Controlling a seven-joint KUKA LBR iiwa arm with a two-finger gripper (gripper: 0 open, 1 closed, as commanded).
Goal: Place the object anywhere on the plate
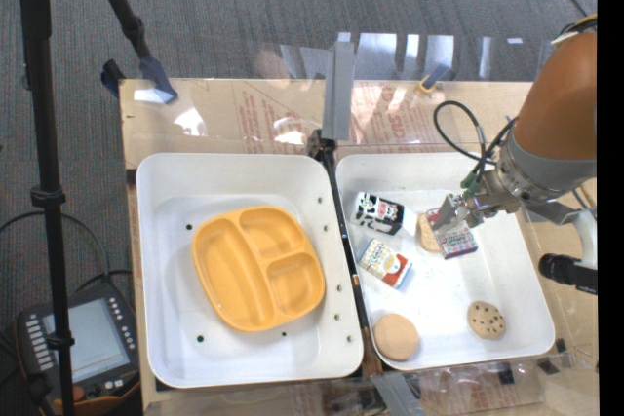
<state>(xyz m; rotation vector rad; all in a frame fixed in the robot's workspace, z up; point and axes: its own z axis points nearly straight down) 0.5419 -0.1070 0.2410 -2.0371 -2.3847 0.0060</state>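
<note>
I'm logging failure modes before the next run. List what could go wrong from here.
1. The end effector sits low in the right bin over a tan piece, with the black-and-white carton and the small box close by; it may nudge them.
2. The yellow plate lies in the left bin, so a loose item could drop at the divider.

— What sits around the gripper [450, 217]?
— It hangs over the right bin [522, 283]. A carton [378, 212] and box [384, 263] lie to its left; the cookie [486, 319] and bun [396, 336] nearer the camera.
— The plate [257, 266]?
— Far left, in the left bin [166, 307].
</note>
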